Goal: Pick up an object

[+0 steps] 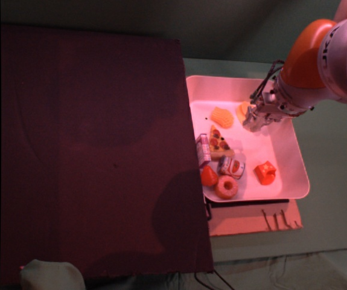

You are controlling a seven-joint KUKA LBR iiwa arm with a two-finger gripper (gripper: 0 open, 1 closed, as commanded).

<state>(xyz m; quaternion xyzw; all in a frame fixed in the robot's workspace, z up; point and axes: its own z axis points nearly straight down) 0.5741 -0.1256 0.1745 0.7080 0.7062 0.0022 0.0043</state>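
Claw (251, 121): poised low over the far right of the shallow white bin (285, 144), touching or just beside a small yellow-orange piece (243, 110); grip state cannot be told. Likely lined up on that piece.

Left to right: dark maroon board (95, 156) covering the left bin; purple-wrapped packet (203, 150); red wedge (209, 176); orange ridged piece (221, 116); pizza-slice toy (219, 141); pink ring doughnut (226, 187); small labelled can (232, 166); red-orange lump (265, 173).

Worktop (333, 180): grey-green, dim reddish lighting.
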